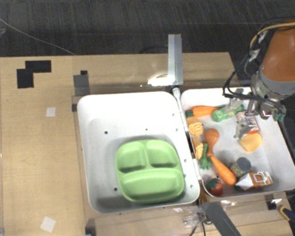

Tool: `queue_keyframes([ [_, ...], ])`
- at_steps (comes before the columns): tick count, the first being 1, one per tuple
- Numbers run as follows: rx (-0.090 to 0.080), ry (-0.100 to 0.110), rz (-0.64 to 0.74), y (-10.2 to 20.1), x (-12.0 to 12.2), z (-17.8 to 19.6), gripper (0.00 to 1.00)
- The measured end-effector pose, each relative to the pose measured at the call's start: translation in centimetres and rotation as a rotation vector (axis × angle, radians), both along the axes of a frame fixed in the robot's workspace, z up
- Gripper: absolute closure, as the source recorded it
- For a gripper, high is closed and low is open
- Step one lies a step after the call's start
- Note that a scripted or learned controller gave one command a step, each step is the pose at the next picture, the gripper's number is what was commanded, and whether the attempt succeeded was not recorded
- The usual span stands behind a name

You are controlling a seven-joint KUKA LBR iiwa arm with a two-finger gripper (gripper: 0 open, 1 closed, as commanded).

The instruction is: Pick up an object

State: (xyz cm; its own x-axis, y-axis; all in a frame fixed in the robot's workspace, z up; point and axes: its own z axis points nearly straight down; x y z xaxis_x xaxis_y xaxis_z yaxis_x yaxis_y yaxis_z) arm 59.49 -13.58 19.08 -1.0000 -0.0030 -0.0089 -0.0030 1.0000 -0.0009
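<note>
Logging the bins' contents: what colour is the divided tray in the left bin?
Light green tray, clearest in the camera view.

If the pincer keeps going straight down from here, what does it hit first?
Most likely the yellow fruit: the pincer points down into the right bin with its tips just above and beside that piece. Depth is hard to judge from this slanted view, so it could graze the fruit's edge or land on bin floor beside it.
</note>
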Motion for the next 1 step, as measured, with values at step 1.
queue_keyframes([
  [1,-0.001,-0.003,0.017,2.98,-4.33,-8.93,0.0],
])
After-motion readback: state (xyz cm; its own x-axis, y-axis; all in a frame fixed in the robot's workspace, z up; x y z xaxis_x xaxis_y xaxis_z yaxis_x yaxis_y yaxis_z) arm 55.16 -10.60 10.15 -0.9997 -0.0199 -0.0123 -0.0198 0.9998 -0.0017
